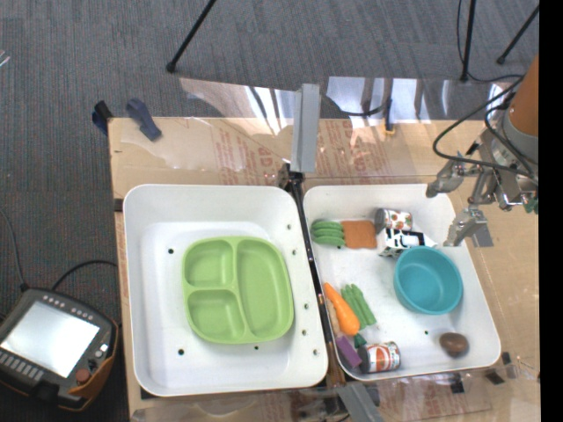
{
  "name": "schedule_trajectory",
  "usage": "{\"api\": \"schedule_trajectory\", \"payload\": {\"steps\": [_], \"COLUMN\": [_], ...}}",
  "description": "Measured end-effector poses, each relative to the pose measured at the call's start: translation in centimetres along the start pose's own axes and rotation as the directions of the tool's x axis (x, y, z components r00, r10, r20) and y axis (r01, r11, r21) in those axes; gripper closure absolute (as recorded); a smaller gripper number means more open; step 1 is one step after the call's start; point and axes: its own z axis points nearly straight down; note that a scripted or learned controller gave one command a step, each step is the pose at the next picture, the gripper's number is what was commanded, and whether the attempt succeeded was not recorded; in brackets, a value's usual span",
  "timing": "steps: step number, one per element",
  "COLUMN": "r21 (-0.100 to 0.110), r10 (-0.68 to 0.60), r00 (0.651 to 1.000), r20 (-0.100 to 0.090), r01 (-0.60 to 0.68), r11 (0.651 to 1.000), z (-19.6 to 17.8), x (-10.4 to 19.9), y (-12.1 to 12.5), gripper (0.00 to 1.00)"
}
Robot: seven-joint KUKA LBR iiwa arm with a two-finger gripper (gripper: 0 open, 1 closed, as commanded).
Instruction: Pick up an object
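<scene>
Hovering just past the teal bowl (pixel 427 279), up by the right bin's (pixel 486 319) far corner, our tool (pixel 457 209) has its fingers spread, nothing between them.

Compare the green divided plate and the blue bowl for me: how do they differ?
The plate is light green, shallow, with three compartments, alone in the left bin. The bowl is teal, round, deeper and smaller, crowded among toy food in the right bin. Both sit upright.
</scene>
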Motion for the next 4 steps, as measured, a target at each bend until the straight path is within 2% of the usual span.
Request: {"api": "schedule_trajectory", "payload": {"steps": [1, 2, 3, 4], "r21": [-0.003, -0.003, -0.001, -0.001], "r10": [0.146, 0.132, 0.270, 0.365], "r00": [0.989, 0.991, 0.963, 0.931], "r20": [-0.018, -0.002, 0.003, 0.002], "r01": [-0.146, -0.132, -0.270, -0.365], "r11": [0.989, 0.991, 0.963, 0.931], "z": [17.1, 18.5, 18.2, 18.2], "x": [3.9, -2.6, -3.3, -3.5], "y": [2.8, 7.8, 8.2, 9.7], "gripper": [0.00, 0.00, 0.00, 0.00]}}
